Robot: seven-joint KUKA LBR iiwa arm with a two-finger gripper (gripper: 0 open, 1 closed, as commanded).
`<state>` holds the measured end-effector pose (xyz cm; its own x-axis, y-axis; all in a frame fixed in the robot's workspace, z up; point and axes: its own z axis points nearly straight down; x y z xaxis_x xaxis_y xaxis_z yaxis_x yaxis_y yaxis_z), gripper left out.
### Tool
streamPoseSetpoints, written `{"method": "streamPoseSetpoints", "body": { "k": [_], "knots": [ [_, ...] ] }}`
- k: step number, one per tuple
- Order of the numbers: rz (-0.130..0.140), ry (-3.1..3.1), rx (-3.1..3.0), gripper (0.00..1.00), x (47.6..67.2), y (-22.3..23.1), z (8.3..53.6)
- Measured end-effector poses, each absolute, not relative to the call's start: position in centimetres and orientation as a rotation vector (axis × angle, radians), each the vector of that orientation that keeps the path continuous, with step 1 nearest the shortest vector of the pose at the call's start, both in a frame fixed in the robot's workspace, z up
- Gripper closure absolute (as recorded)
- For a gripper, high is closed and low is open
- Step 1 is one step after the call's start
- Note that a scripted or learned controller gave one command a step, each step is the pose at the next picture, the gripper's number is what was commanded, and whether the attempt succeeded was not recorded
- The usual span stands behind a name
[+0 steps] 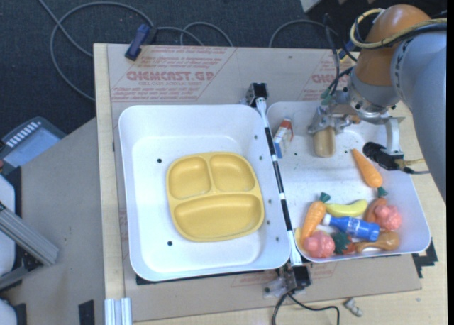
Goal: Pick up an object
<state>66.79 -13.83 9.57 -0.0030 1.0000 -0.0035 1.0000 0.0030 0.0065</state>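
Resting in the left white bin, a yellow three-compartment tray; on the surrounding board, printed red lettering.

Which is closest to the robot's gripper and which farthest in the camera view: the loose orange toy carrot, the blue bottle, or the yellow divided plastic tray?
From the gripper, at the right bin's far end:
1. Loose orange toy carrot, just beside it toward the bin's right wall.
2. Blue bottle, in the toy pile at the bin's near end.
3. Yellow divided plastic tray, across the divider in the left bin.
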Motion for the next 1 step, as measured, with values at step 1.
{"method": "streamPoseSetpoints", "body": {
  "k": [1],
  "knots": [
    [0.004, 2.222, 2.218, 1.0, 66.72, -4.38, 18.55]
  ]
}}
